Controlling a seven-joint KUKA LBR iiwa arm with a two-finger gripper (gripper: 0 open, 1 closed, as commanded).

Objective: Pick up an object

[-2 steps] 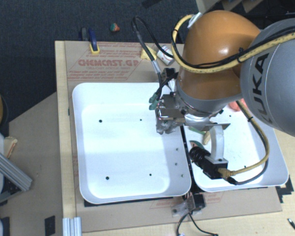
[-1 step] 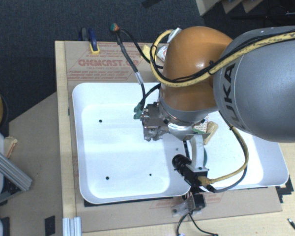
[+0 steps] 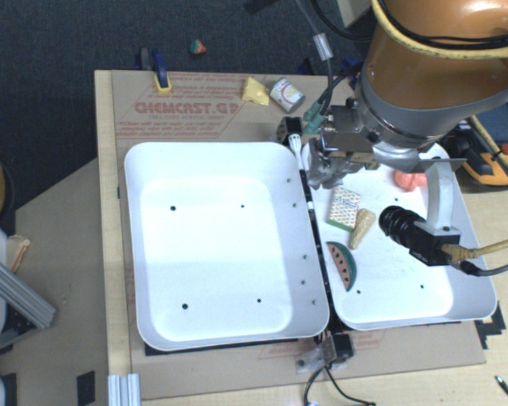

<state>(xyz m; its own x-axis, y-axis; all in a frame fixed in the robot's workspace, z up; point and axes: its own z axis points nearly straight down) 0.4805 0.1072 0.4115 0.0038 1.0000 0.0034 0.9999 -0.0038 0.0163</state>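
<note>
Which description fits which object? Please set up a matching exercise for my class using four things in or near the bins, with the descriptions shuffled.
Things:
1. watermelon slice
2. ice cream cone
3. yellow cheese wedge
4. pink object

Descriptions:
A. on the brown board beyond the bins
B. in the right bin, nearest its front edge of the four
C. tan, lying beside a checkered card
D. partly hidden under the arm

Pairs: 1-B, 2-C, 3-A, 4-D

Dark blue-grey carpet floor (image 3: pixel 59 24) surrounds the counter (image 3: pixel 110 227), a tan board printed with red lettering (image 3: pixel 186 106). Aluminium framing (image 3: pixel 17 294) stands at the left. Lighting is even.
</note>
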